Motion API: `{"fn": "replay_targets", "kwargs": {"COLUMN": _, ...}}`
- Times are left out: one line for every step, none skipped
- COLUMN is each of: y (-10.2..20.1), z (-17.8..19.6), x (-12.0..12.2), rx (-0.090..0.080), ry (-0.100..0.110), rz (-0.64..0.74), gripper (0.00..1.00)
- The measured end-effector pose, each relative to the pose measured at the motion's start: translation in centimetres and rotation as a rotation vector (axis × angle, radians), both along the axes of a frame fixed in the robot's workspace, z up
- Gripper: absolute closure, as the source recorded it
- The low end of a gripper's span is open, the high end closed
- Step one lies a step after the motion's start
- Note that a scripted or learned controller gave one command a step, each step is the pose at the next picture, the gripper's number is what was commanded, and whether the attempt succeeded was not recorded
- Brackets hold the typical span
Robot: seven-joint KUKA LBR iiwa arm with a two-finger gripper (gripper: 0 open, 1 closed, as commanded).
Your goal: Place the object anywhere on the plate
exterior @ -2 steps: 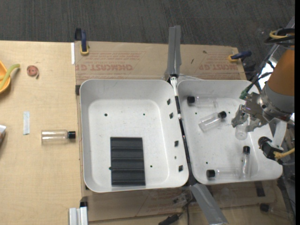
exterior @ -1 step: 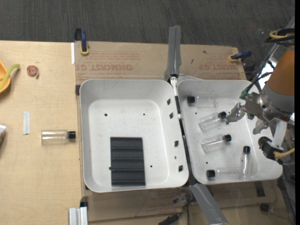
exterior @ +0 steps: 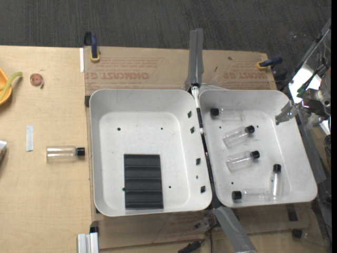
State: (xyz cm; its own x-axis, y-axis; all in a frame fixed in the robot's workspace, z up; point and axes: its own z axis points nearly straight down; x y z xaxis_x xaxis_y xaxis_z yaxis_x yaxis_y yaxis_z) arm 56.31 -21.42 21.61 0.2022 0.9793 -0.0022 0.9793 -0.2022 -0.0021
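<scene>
A black ribbed plate (exterior: 142,182) lies flat in the left bin (exterior: 105,141), near its front wall. Several clear vials with black caps lie scattered in the right bin (exterior: 295,152): one at the back left (exterior: 227,113), one just below it (exterior: 238,135), one in the middle (exterior: 242,160), one standing nearly lengthwise at the right (exterior: 275,181) and one along the front wall (exterior: 250,195). My gripper (exterior: 287,113) hangs at the right bin's back right rim, up at the view's right side, apart from all the vials. Nothing shows in it.
On the wooden bench left of the bins lie another clear vial (exterior: 65,152), a small white strip (exterior: 29,138), a red disc (exterior: 36,79) and a yellow object (exterior: 5,86). Clamps (exterior: 92,46) hold the cardboard behind the bins. A grey divider bar (exterior: 196,57) runs between the bins.
</scene>
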Motion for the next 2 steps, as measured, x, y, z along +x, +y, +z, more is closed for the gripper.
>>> {"fn": "replay_targets", "kwargs": {"y": 0.1, "z": 4.7, "x": 7.6, "rx": 0.000, "ry": -0.001, "rz": -0.138, "gripper": 0.00}}
{"fn": "replay_targets", "kwargs": {"y": 0.1, "z": 15.7, "x": 9.6, "rx": -0.001, "ry": 0.000, "rz": -0.219, "gripper": 0.00}}
